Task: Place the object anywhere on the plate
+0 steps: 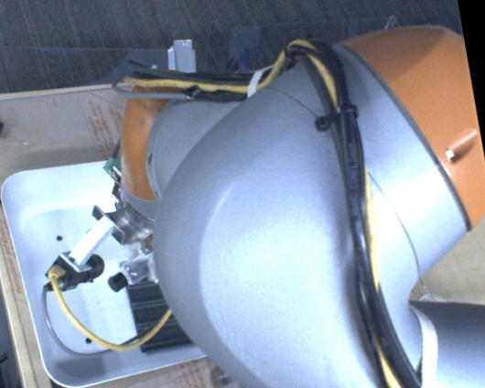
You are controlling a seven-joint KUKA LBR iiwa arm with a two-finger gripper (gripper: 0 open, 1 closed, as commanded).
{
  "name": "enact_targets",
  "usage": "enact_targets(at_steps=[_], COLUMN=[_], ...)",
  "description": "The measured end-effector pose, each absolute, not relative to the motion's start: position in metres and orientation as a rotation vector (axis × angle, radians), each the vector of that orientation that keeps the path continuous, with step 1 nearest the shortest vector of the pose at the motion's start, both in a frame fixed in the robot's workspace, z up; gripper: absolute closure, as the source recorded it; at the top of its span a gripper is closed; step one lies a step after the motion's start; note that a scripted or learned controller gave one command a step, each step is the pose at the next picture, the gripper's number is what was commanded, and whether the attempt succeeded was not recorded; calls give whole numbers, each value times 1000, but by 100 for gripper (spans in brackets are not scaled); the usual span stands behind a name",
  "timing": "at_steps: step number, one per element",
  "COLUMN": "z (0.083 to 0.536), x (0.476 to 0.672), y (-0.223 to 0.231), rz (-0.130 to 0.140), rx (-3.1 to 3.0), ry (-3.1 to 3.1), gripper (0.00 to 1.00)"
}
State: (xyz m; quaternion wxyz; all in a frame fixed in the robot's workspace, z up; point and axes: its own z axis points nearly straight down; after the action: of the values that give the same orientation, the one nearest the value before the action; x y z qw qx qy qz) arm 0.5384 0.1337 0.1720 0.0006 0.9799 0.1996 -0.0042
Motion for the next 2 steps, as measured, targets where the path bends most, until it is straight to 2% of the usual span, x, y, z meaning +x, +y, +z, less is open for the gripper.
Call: enact_targets(at_steps=[1, 2], z=[190, 118], x=[576, 640], y=[67, 153], rz=[-12, -10], rx=[3059, 3012], ry=[728, 904], gripper=[100, 100])
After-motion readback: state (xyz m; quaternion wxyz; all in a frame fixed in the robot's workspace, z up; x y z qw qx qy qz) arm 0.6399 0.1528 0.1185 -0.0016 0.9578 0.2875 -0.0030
